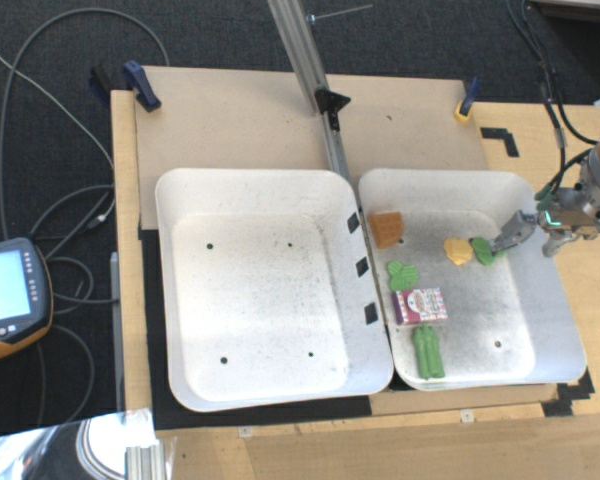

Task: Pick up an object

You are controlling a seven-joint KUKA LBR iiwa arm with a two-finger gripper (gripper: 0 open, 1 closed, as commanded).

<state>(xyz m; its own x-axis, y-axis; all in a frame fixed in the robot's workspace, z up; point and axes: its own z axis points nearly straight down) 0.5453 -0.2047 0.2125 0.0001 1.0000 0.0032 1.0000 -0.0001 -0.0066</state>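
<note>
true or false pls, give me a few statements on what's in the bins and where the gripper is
1. All the objects lie in the right bin. True.
2. The gripper is over the left bin. False: it is over the right bin, next to a small green piece.
3. The brown block lies near the divider between the bins. True.
4. The purple and white box sits on the bench outside the bins. False: it lies in the right bin, above the long green object.
5. A yellow piece lies just left of the small green piece. True.
</note>
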